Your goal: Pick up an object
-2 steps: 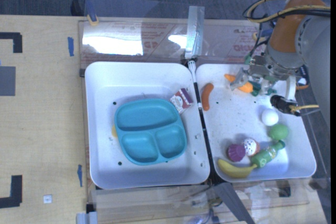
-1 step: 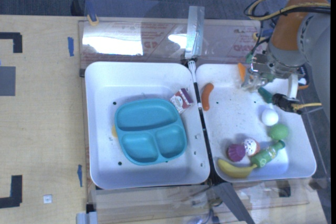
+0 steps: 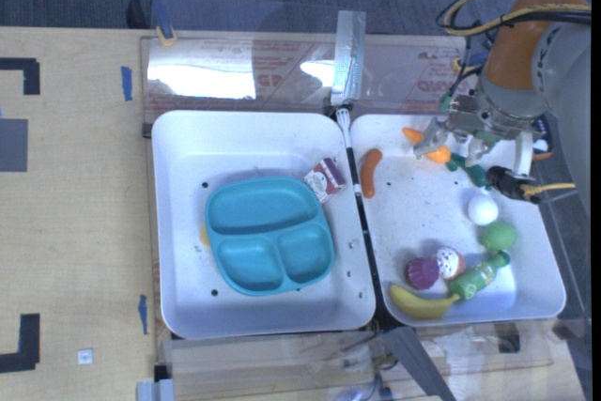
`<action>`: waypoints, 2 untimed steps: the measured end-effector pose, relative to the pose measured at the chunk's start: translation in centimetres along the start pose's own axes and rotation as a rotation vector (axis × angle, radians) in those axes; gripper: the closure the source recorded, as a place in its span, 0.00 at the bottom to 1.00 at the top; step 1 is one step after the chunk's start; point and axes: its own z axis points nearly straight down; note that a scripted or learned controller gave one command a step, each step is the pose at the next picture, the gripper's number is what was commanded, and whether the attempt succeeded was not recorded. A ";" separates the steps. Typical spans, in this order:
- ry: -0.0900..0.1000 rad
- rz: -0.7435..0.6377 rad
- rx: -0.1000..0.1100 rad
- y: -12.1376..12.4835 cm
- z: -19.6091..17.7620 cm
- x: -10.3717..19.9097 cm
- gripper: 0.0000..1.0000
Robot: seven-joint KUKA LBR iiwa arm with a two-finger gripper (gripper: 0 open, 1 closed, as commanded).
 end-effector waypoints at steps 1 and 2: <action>0.005 0.023 0.009 -0.2 2.6 0.5 0.00; 0.005 -0.134 0.004 0.0 2.6 -0.2 0.00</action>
